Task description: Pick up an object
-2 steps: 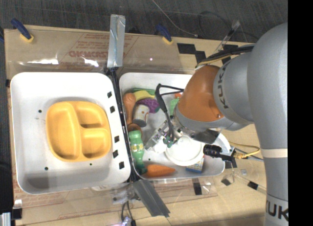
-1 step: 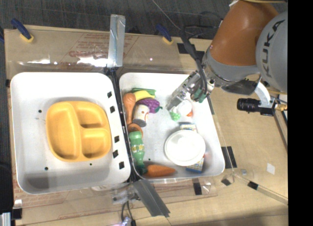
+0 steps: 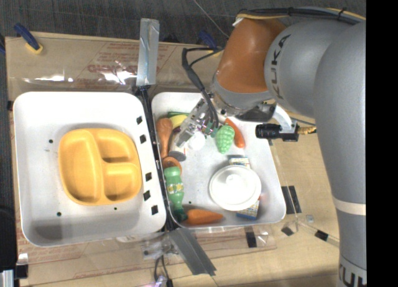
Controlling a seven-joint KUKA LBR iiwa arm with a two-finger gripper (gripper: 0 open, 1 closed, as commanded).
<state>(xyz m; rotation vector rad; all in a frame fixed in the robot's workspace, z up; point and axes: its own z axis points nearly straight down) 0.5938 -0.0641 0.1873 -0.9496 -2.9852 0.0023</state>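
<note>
My gripper (image 3: 186, 135) hangs low over the upper left part of the right bin (image 3: 272, 174). It is just right of a long orange-brown piece (image 3: 163, 133) that lies along the bin's left wall. A yellow item (image 3: 177, 118) peeks out behind it. A green bumpy toy (image 3: 225, 138) and a small orange piece (image 3: 237, 132) lie just to its right. I see nothing between its tips.
A white round bowl (image 3: 234, 186) sits on a blue and yellow box (image 3: 250, 212) at the front right. A green bottle (image 3: 174, 189) and a carrot (image 3: 202, 217) lie along the front left. The left bin (image 3: 25, 155) holds a yellow divided tray (image 3: 99, 164).
</note>
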